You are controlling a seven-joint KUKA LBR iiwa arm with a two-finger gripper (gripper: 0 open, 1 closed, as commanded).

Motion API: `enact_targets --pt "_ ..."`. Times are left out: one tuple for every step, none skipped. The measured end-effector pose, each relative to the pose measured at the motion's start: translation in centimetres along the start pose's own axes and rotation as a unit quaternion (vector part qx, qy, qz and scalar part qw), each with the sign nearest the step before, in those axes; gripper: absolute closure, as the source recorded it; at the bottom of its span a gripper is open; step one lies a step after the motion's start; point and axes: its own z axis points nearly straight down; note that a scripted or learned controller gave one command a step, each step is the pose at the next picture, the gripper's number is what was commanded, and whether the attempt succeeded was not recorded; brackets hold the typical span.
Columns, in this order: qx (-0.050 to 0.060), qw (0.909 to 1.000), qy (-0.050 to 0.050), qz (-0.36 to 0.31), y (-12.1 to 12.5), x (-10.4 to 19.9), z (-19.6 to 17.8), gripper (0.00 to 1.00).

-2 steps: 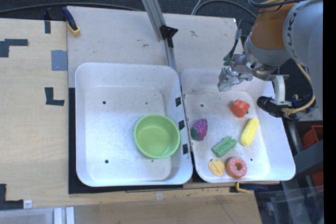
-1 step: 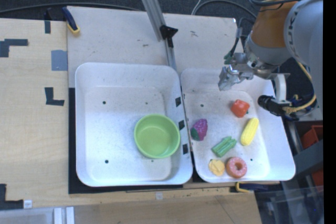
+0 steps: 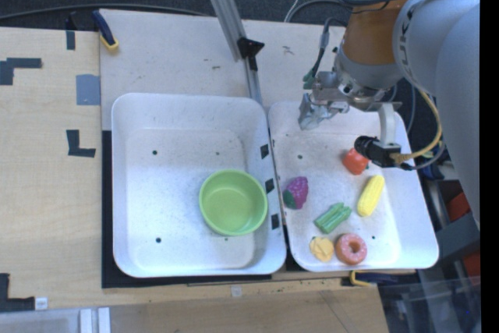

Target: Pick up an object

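I read the current step as the approach phase: nothing is grasped, and no target is yet committed.

I take the right bin point(image 3: 413, 246) as my landmark. The gripper point(image 3: 313, 115) hangs over that bin's far-left corner, close to the divider it shares with the left bin point(image 3: 125, 168). I see no object between its fingers. Their spread is too blurred to read, so I cannot tell how far the pincer is open.

All candidate objects lie in the near half of the right bin, well apart from the gripper:
- The red piece point(image 3: 355, 161) sits mid-bin, toward the right wall.
- The yellow corn point(image 3: 370, 195) lies tilted, just nearer than the red piece.
- The purple grape bunch point(image 3: 296, 191) sits by the left wall.
- The green pod point(image 3: 333, 217) lies near the bin's centre, between the grapes and the corn.
- The small yellow item point(image 3: 321, 248) and the pink doughnut point(image 3: 351, 248) lie side by side at the near edge, almost touching.

The green bowl point(image 3: 232, 203) stands in the left bin, near the divider.

In my judgement, the next move calls for travel toward the bin's near half, alignment above one isolated object, then descent. The grapes or the red piece offer the clearest surroundings. The paired items at the near edge risk a double contact.
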Motion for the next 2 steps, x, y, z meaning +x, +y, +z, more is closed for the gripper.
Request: enact_targets --pt "0.001 1.0000 0.000 0.000 -0.3 5.5 0.8 1.00" --pt "0.000 1.0000 0.000 0.000 -0.6 10.0 0.3 1.00"
